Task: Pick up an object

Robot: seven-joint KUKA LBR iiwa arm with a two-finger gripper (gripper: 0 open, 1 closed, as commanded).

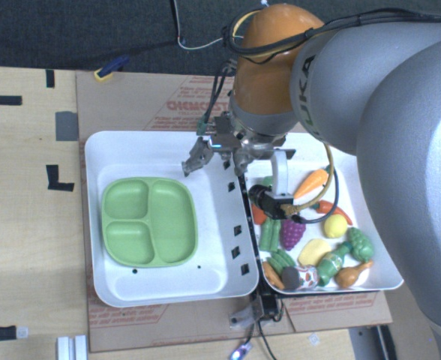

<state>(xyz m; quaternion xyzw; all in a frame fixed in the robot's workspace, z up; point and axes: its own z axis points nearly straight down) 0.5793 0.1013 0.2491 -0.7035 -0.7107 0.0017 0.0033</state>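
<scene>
Toy food [329, 261] lies in a heap in the right bin [389, 280]. There is a carrot [310, 184], purple grapes [293, 233], a yellow lemon [337, 223] and more, all touching or just beside each other. The left bin [93, 201] has a green plate [149, 222] lying flat, with three little rooms in it.

The gripper [214, 160] hangs near the far end of the wall [239, 231] between the two bins, a bit to the left-bin side. I see nothing in it. I cannot tell if it is wide or narrow (the big grey arm [370, 88] hides a lot of it).

I think a few things could go wrong from here:

- **Hitting the wall:** If the gripper goes straight down, it may bump the wall or close on bare white floor. No toy lies right under it.
- **Missing the plate:** If it goes for the plate, the plate looks too flat and wide to grab, so it could slip off.
- **Trouble in the heap:** If it goes for the toys, they sit so close that it might push them around, or pinch two at once and drop both.
- **Rolling toys:** The round ones, like the lemon, look like they would roll away when poked.
</scene>
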